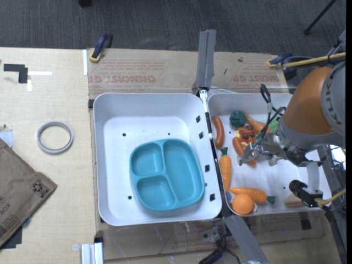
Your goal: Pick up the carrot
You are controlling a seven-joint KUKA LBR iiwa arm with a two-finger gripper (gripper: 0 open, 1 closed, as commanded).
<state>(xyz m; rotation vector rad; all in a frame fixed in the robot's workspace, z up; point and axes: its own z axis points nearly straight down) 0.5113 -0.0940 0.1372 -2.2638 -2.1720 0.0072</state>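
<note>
Two carrots lie in the right bin [278,180]. One carrot [225,170] lies lengthwise against the bin's left wall, green top pointing to the back. The other carrot [250,193] lies crosswise near the front, its green top to the right, beside an orange ball [242,204]. My gripper [248,155] hangs low over the middle of this bin, right of the first carrot and behind the second. It is close to a small red piece [237,146], and I see nothing held in it.
The left bin [110,147] holds a blue three-part plate [166,173]. At the back of the right bin are a red sausage [219,132], a green vegetable [238,118] and small tomatoes [247,132]. A tape ring [55,137] lies on the bench at the left.
</note>
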